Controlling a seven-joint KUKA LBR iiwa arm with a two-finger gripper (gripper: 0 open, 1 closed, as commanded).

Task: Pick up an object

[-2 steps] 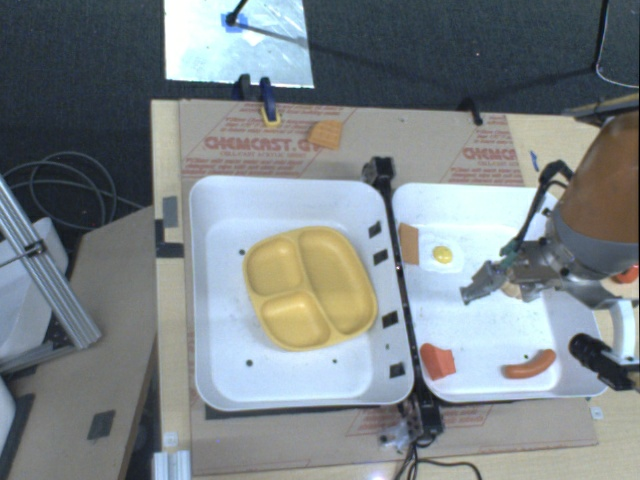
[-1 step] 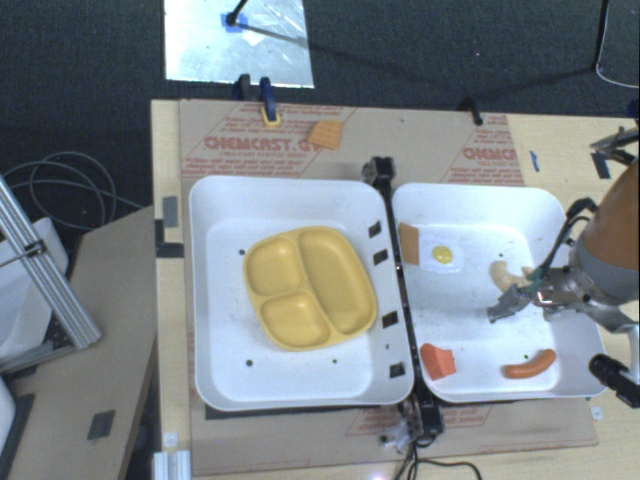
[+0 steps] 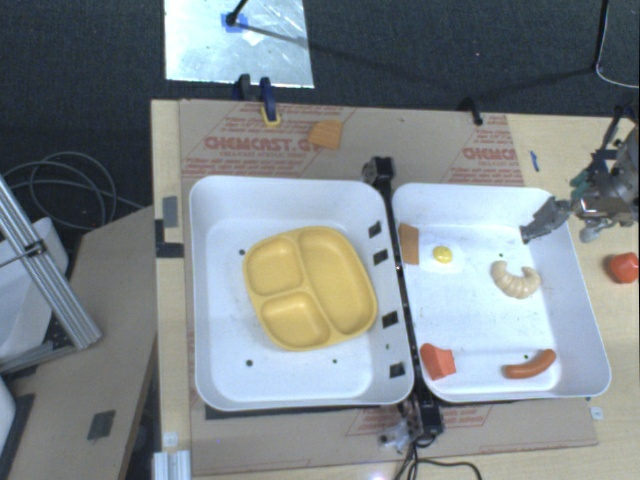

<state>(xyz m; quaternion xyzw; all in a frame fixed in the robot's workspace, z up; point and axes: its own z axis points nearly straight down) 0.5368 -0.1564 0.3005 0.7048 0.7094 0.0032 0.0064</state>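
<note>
The right bin [image 3: 580,298] holds several toy foods. A fried egg [image 3: 442,257] lies near its back left, and a pale curled croissant [image 3: 516,280] sits in the middle. A reddish-brown sausage [image 3: 528,365] rests near the front wall. An orange-red block [image 3: 437,360] is in the front left corner, and a brown slice [image 3: 408,243] leans on the left wall. My gripper [image 3: 562,218] hovers over the bin's back right edge, above and to the right of the croissant, with nothing seen in it.
The left bin [image 3: 215,268] contains a yellow divided plate [image 3: 309,287]. On the bench lie an orange piece [image 3: 325,133] behind the bins and a red object [image 3: 622,266] right of the right bin. A foil sheet [image 3: 238,26] lies at the back.
</note>
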